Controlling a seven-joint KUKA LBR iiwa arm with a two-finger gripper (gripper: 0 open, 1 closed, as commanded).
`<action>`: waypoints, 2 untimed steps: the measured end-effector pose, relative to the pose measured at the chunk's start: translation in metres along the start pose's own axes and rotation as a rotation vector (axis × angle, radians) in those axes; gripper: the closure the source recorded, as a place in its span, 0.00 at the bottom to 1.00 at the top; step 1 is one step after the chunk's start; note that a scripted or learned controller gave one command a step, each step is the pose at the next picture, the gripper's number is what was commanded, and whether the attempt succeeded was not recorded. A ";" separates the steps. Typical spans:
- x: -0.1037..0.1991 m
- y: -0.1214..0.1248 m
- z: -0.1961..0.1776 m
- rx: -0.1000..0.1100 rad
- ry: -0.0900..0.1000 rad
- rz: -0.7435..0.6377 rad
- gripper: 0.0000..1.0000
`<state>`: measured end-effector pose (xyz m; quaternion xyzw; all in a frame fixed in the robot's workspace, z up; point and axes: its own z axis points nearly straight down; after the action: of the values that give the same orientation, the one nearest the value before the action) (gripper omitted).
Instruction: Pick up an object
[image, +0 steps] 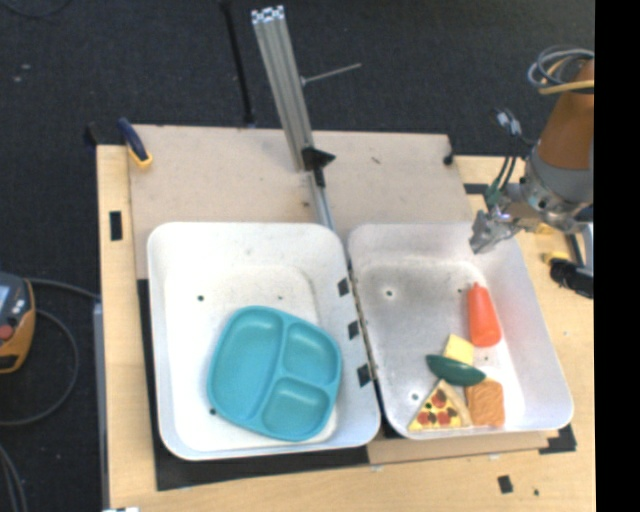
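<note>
A turquoise divided plate (275, 372) is seen in the white left bin (175, 260), whose floor is speckled with faint dark marks. In the white right bin (400, 260), greyed by scuffing, an orange carrot (483, 316), a pale yellow wedge (459, 349), a dark green piece (457, 370), a tan-orange ridged piece (487, 403) and a yellow pizza slice (440, 410) dotted with red are found. The surface (220, 170) is light tan, with black underlay showing beneath the bins. The arm (567, 140) is coloured orange above grey.

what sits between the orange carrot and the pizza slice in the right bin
In the camera view, a yellow piece and a dark green pod lie between the carrot and pizza slice.
</note>
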<state>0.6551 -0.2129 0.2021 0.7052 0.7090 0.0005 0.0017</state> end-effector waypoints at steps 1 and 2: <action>0.054 -0.002 0.004 0.002 0.001 0.000 1.00; 0.095 -0.003 -0.007 0.002 0.003 0.000 1.00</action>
<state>0.6516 -0.1176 0.2090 0.7052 0.7090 0.0007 0.0001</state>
